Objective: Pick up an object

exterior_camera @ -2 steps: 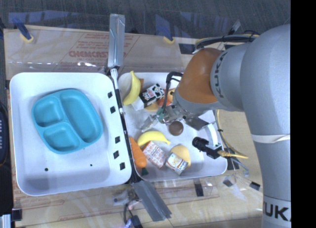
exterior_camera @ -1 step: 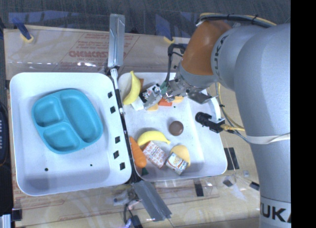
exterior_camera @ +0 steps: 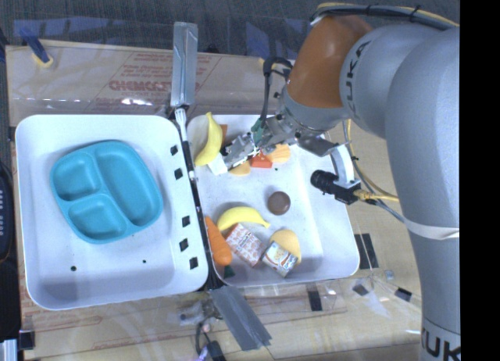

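Bananas: one (exterior_camera: 209,139) lies at the right bin's (exterior_camera: 332,230) upper-left corner, just beside the gripper (exterior_camera: 244,148); whether its fingers are apart cannot be told. Another banana (exterior_camera: 241,216) lies lower, near a brown ball (exterior_camera: 278,202).

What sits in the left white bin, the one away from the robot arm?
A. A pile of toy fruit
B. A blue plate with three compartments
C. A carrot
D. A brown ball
B: the blue plate with three compartments lies alone in the left bin, while the bananas, brown ball and carrot are in the right bin.
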Controlling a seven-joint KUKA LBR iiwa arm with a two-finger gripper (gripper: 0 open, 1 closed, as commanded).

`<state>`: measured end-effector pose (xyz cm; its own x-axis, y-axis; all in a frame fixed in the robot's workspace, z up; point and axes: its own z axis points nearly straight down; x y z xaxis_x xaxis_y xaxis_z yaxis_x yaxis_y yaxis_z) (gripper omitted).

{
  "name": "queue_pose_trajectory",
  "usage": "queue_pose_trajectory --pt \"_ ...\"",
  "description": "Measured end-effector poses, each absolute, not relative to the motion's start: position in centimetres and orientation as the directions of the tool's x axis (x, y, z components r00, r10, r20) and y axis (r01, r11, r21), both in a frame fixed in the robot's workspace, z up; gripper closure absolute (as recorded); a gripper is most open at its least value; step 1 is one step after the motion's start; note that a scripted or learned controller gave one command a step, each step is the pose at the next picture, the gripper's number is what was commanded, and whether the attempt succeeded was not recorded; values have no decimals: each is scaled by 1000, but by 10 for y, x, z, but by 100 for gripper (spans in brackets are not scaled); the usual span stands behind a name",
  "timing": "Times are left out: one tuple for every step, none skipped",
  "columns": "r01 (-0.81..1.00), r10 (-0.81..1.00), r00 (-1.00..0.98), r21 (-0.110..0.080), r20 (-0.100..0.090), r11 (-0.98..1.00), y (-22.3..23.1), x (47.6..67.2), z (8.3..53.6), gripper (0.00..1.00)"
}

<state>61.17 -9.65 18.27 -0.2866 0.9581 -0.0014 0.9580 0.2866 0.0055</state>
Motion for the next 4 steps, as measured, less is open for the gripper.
queue_pose_trajectory --pt "919 919 -395 2 -2 395 -112 647 114 0" --pt "920 920 -391 -5 0 391 -155 607 91 0" --pt "905 905 -425 1 -1 425 -149 632 93 0" --pt "789 789 -615 -1 2 615 -149 632 93 0"
